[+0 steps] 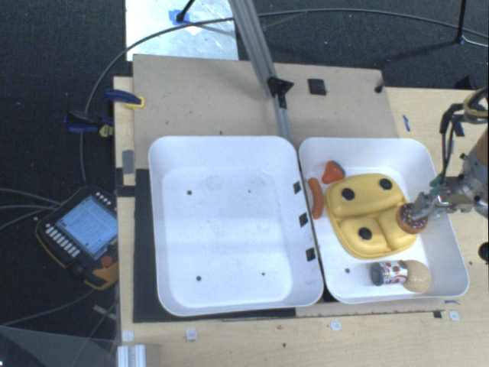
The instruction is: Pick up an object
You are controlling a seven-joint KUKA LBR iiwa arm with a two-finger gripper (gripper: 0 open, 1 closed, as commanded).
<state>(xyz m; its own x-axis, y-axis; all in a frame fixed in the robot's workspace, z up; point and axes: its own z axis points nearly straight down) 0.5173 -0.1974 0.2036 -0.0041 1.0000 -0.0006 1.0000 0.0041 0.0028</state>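
The right bin (439,163) holds a large yellow moulded piece (365,211) with black dots. An orange wedge (332,172) and an orange sausage shape (315,197) lie at its left. A small printed can (389,272) lies beside a beige ball (418,277) near the front wall. A small brown ring-shaped object (410,220) rests on the yellow piece's right edge. My gripper (421,210) reaches in from the right, low in the bin, with its tip right at this brown ring. Whether it grips the ring is unclear.
The left bin (221,142) stands beside the right one, with black clips (303,219) along the shared wall. A slanted metal pole (256,40) crosses above the bench's back. A teach pendant (80,232) lies off the bench at the left.
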